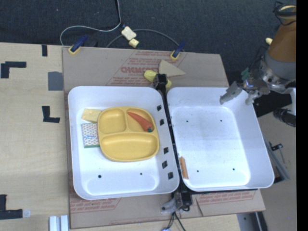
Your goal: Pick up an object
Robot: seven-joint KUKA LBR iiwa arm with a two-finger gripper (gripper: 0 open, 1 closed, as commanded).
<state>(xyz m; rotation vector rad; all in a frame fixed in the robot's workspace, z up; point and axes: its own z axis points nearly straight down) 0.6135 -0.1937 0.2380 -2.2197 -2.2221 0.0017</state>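
Observation:
My gripper [239,97] hovers over the far right corner of the right bin [250,177]. Its fingers stand open and nothing is between them. A slim orange object [183,168] lies against that bin's left wall, near the front, well away from the gripper. In the left bin [120,186] sits a yellow divided plate [126,146]. A red-orange pepper-like piece [142,120] rests in the plate's far right compartment. Left of the plate lie a pale yellow wedge [89,114] and a small blue-patterned block [89,134].
Both bins rest on a cardboard sheet [125,69] held by blue-yellow clamps [77,45]. A yellow item [150,74] and a tan triangle [171,69] lie behind the bins. Cables [115,4] trail across the dark floor at the back. Black clips [165,150] join the bins.

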